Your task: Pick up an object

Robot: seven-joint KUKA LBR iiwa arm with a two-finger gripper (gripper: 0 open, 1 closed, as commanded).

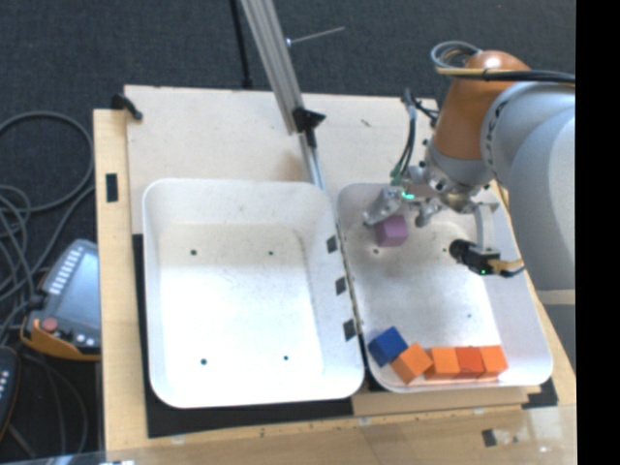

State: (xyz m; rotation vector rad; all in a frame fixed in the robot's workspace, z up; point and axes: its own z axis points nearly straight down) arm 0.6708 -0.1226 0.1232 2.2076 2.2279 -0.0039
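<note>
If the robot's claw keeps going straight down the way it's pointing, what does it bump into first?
Most likely the purple block, which sits right at the gripper tip in the right bin. Depth is hard to judge from above, so it could slip past and touch the bin floor instead.

**A robotics laboratory, as shown by its fittings**

A robotics test laboratory is indicated. An industrial arm (523, 153), grey with an orange band, is seen reaching in from the right of the frame. A plain pale wooden table (213, 134) is set on dark grey carpet (116, 27), and two shallow white bins (242, 289) are placed on it side by side. An aluminium profile post (276, 51) is mounted at the upper middle. A teach pendant (68, 298) with an orange edge is seen at the lower left, among loose black cables (29, 163). Small coloured blocks (441, 359) are laid in the right bin.
</note>
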